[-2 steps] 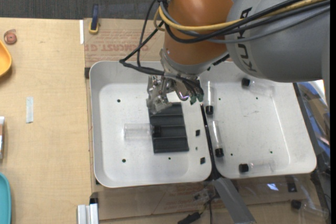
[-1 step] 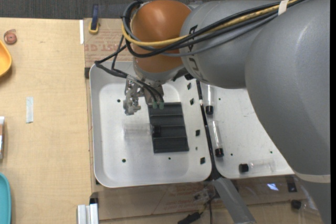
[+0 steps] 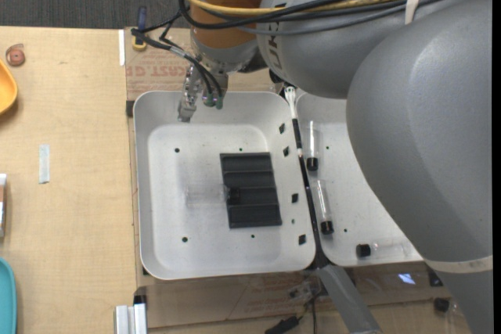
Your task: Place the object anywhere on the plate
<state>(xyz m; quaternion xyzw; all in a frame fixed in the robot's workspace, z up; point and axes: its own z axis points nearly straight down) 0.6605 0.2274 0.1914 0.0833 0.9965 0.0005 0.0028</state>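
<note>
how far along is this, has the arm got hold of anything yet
Nothing looks done yet. The black ridged rectangular block lies flat in the middle of the left white bin, apart from the gripper, which sits over the bin's far rim with nothing visibly held. Picking up and placing are both left.

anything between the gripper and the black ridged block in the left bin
Nothing visible does. The gripper hangs over the far left corner of the left bin, the black ridged block lies mid-bin, and only bare white floor separates them.
</note>
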